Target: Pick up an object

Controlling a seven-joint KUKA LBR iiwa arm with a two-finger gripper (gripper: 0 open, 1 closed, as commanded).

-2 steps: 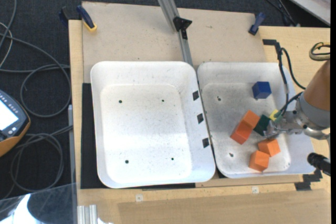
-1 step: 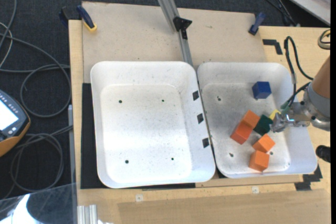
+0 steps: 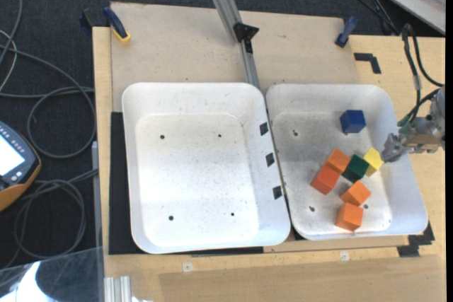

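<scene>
The blocks are sitting in the right bin (image 3: pixel 386 106), bunched toward its right half: a yellow block (image 3: pixel 374 160) touching a green block (image 3: pixel 356 168), an orange block (image 3: pixel 338 160) and a red-orange block (image 3: pixel 325 179) just left of them, two more orange blocks (image 3: pixel 358 192) (image 3: pixel 349 216) below, and a blue block (image 3: pixel 352 121) standing apart above. The gripper (image 3: pixel 391 150) is hanging at the bin's right wall, just beside the yellow block; whether it is open or closed, I cannot tell, and nothing is showing between its tips.

The risk is lying in the crowding. The yellow and green blocks are pressing together, so a finger coming down there is likely landing on a block top or wedging between the pair, shoving them aside rather than closing round one. The bin's sloped wall is also sitting close to the gripper, and could be catching a finger or tilting a block out of the grasp. The blue block, standing clear, looks the safer target.

The left bin (image 3: pixel 141 102) is lying alongside, its rim touching the right one.
</scene>
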